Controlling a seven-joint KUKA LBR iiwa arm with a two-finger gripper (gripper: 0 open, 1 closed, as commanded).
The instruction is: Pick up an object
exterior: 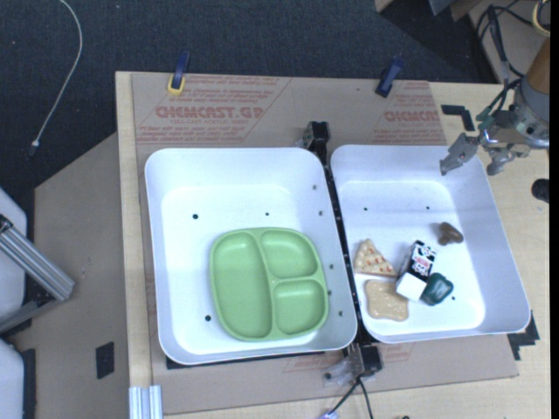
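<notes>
My gripper (478, 156) hangs at the right bin's far right corner, open, with nothing between its fingers (457, 156). The right bin (393, 177) holds several small items near its front: a waffle-patterned triangular piece (374, 258), a tan cookie-like piece (385, 301), a white block (410, 286), a black-and-white patterned item (423, 259), a dark green object (438, 290) and a small brown lump (451, 231). All of them lie well below and to the left of the gripper.
The left bin (179, 195) holds a green divided plate (267, 282). Black clips (317, 134) sit between the bins at the back. Blue clamps (389, 75) hold the cardboard base at its far edge.
</notes>
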